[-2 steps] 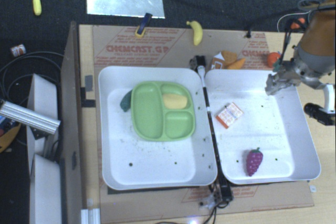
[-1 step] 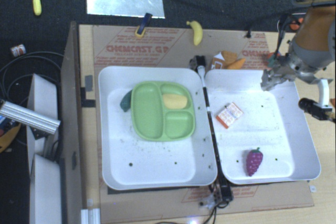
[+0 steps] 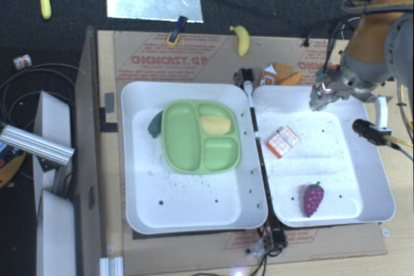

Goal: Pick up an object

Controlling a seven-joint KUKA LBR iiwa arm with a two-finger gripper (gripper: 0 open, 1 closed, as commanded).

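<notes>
Purple grapes (image 3: 313,198), a small toy bunch, lie in the right bin (image 3: 362,171) near its front edge, well below the gripper (image 3: 321,97), which hovers over that bin's back rim; whether its jaws are apart or together cannot be told. Between them sits a small orange-and-white box (image 3: 283,141). Off to the jaws' left, the left bin (image 3: 142,203) holds a green divided tray (image 3: 199,137) with a yellow piece (image 3: 215,123) in one compartment and a dark green object (image 3: 155,124) touching its left side.
</notes>
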